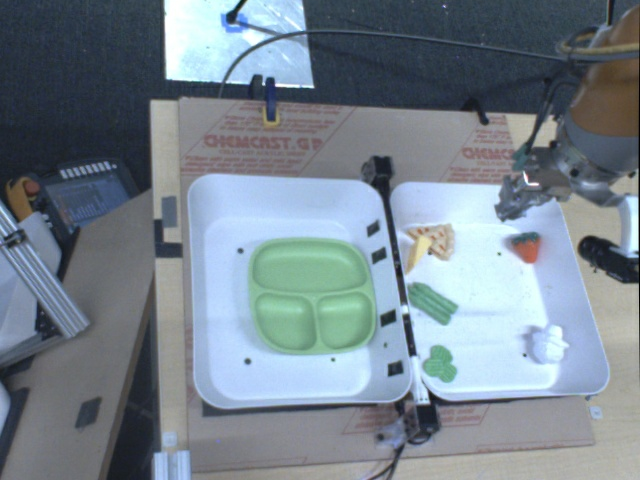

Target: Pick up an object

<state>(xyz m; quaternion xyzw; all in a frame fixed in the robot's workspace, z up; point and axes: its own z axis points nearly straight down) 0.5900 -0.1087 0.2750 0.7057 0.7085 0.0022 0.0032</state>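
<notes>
**Inspector:** Stand by the worktop (170,298) and tell me what lies in the right bin (575,318).

**Onlooker:** Five items, all loose on the white floor. A red and green strawberry-like piece (527,247) sits near the far right wall. A yellow waffle-patterned piece (430,243) lies near the far left corner, just beside the divider. A dark green oblong piece (433,302) lies slantwise near the middle left. A round green piece (438,364) rests at the near left corner. A small white lumpy object (547,345) sits near the near right wall.

**Inspector:** And the pincer?

**Onlooker:** The pincer (512,206) hangs over the far part of the right bin, just left of the strawberry-like piece and apart from it. Nothing sits between its tips. Whether they are spread or pressed together, I cannot tell; the metal is too small and blurred.

**Inspector:** Obstructions?

**Onlooker:** The grey and orange arm (600,118) reaches in from the right, above the bin's far right corner. A black cable (420,40) arcs across the dark floor behind the worktop. Black clips (380,258) run along the seam between the bins.

**Inspector:** The left bin (215,218)?

**Onlooker:** It holds a light green tray (310,295) with three compartments, lying flat in the centre, well apart from the pincer. A grey control box (85,196) stands off to the left.
</notes>
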